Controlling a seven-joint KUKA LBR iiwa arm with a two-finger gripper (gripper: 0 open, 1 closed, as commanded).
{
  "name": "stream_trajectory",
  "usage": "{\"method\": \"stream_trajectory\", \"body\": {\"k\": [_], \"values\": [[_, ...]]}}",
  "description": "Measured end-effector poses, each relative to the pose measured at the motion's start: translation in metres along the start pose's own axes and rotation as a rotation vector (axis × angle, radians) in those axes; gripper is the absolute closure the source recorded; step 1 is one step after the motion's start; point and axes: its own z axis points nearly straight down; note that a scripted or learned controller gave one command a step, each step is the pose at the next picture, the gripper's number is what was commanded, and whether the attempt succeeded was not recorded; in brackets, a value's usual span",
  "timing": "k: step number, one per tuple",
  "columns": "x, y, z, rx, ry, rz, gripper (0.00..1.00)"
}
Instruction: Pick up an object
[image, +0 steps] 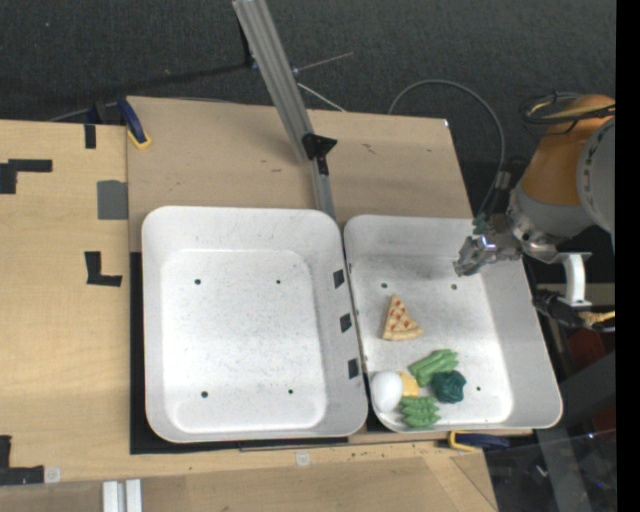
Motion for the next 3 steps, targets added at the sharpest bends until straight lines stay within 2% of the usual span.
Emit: {"method": "stream_trajectory", "body": {"k": [2,3], "values": [[-0.009,0.001,-0.089,-0.001,-0.001,0.0,1.0],[0.039,0.008,-0.097,0.002,0.003,-0.005,1.0]]}}
